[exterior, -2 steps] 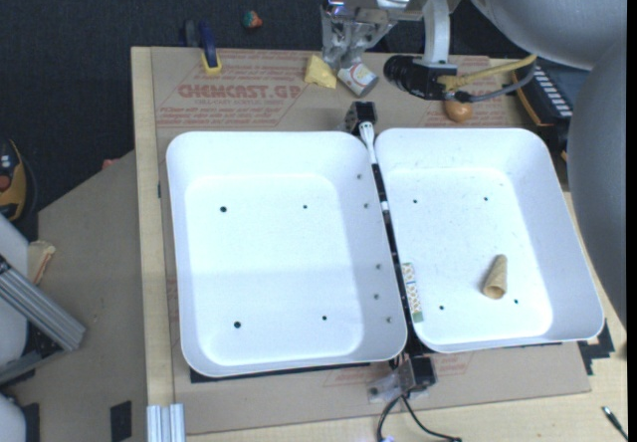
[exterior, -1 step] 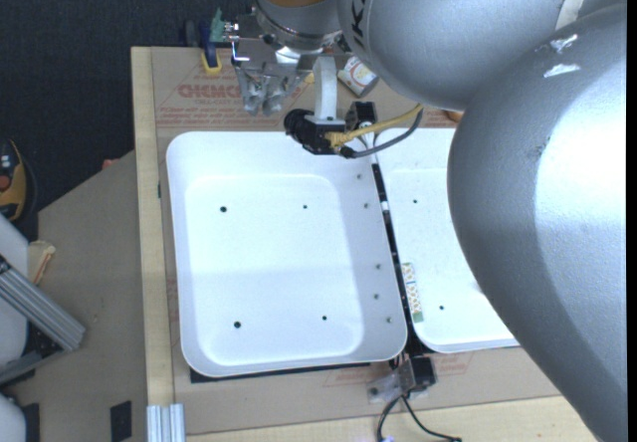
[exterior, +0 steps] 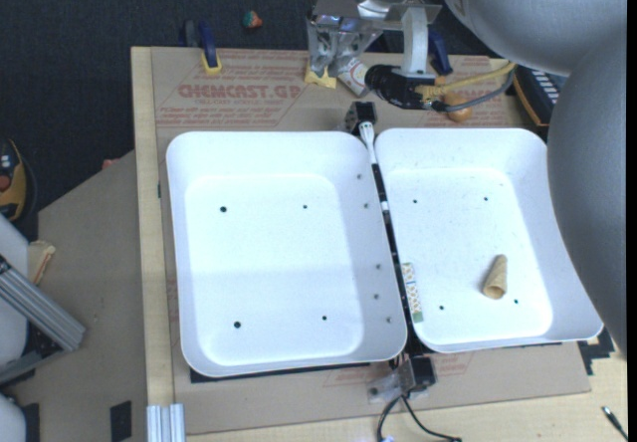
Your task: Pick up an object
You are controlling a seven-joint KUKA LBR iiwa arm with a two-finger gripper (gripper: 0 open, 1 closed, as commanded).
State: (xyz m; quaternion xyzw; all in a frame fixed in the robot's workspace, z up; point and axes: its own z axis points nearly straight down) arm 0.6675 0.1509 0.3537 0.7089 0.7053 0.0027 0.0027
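While the left bin [exterior: 269, 251] lies bare on the tabletop [exterior: 239, 82], the gripper [exterior: 333, 57] hangs beyond the bins' far rims, apparently parked clear of them; whether its fingers are open or closed cannot be told. Right of the left bin, the right bin [exterior: 468, 231] holds a small tan cone-shaped object [exterior: 495, 277] near its front right corner.
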